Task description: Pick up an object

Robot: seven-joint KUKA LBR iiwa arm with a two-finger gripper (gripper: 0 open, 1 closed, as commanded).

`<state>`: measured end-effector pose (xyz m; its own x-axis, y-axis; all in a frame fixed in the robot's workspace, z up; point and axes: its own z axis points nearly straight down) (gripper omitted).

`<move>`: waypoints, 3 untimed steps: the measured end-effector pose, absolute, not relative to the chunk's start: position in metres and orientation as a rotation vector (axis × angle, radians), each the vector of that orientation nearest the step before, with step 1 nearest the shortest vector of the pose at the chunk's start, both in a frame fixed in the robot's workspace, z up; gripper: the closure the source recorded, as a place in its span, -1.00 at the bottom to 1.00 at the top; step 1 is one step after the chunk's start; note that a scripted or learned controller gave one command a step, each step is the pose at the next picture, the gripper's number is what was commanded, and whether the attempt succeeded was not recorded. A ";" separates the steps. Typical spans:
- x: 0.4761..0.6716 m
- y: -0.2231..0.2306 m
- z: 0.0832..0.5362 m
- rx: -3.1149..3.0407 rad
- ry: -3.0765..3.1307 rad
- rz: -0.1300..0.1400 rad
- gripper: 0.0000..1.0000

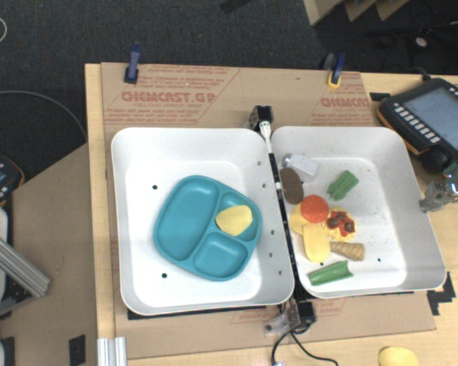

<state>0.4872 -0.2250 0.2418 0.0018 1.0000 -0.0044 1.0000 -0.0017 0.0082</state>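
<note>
- Cardboard sheeting (107,280) covers the bench under both bins, and a yellow lump (397,355) lies at its near right edge.
- Just right of the bins' shared seam at the near end sits a small black fitting (304,312) with cables.
- Nearest in the right bin (412,227) is a green stick (330,273), lying almost crosswise.
- Just beyond it a tan cone (348,250) lies beside a pale yellow piece (315,242).
- Farther on, a red-and-yellow toy (340,222) is close to an orange-red round piece (314,208).
- A brown oval (291,185) lies by the left wall, a second green piece (342,184) to its right, a whitish scrap (301,165) farthest.
- The left bin (133,204) holds a teal divided plate (195,231), with a yellow object (233,219) in its far right compartment.
- A grey metal piece (441,191) stands at the right bin's right rim.
- I cannot tell the gripper's state.
- At the far edge are a blue clamp (132,63), a yellow clamp (335,71) and, far right, a black handheld screen (431,117).
- Dark carpet (53,44) lies beyond.
</note>
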 end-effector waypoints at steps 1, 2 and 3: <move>0.481 -0.131 0.285 2.207 2.230 0.008 1.00; 0.523 -0.202 0.254 2.221 2.213 0.000 1.00; 0.617 -0.224 0.215 2.213 2.220 0.003 1.00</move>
<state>0.6165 -0.2240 0.2149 -0.0031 1.0000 -0.0036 1.0000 0.0031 0.0060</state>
